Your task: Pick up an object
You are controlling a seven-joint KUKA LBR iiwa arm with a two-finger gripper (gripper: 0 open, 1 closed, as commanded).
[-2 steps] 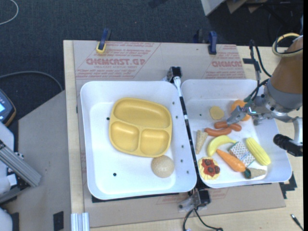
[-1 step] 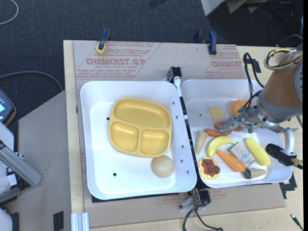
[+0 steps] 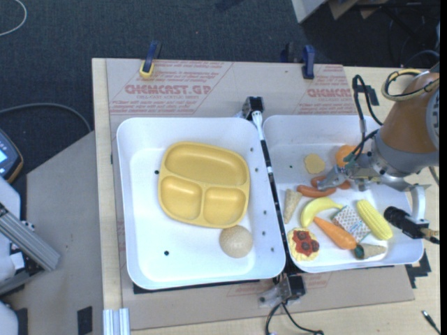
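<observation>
Camera view: the arm [image 3: 412,128] reaches in from the right over the right bin [image 3: 279,135]; the gripper [image 3: 335,180] sits low among the toy food, close by the sausage [image 3: 312,190] and just beside the orange [image 3: 343,154]; whether it is wide, narrow or gripping cannot be told from this angle. Nothing is seen lifted, so the pick looks not yet done; the grasp and the lift are both left, by my judgement. Candidates lie close together in that bin: banana [image 3: 318,209], carrot [image 3: 335,232], corn [image 3: 374,218], pizza [image 3: 304,243], and a pale chip [image 3: 314,163]. The left bin [image 3: 136,208] bears a yellow tray [image 3: 204,184] and a tan ball [image 3: 236,241]. Writing: the board [image 3: 174,86] under the bins carries red print reading roughly "CHEMCAST GP", repeated, partly covered on the right.
</observation>
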